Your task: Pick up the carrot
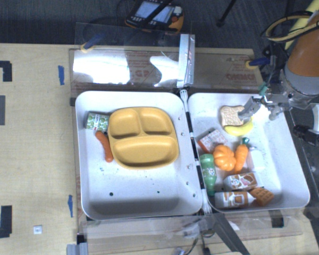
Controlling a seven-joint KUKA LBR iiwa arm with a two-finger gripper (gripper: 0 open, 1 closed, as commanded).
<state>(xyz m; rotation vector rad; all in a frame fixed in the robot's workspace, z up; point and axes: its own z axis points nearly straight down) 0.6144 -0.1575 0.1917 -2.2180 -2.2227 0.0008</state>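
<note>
The carrot (241, 156) is a short orange piece with a green top, lying near the middle of the right bin (287, 158), touching a round orange fruit (224, 158) on its left. My gripper (261, 109) hangs over the far part of that bin, up and to the right of the carrot and apart from it. Its fingers (250, 108) are spread, with nothing between them. One fingertip is close to the bread slice (231, 115) and the banana (239, 128).
Around the carrot lie a red-and-white packet (211, 139), a green bottle (207, 170), two brown cartons (241, 181), and a waffle (262, 196). The left bin (133, 195) holds a yellow divided plate (142, 137), a green can (97, 122) and a reddish sausage (104, 145).
</note>
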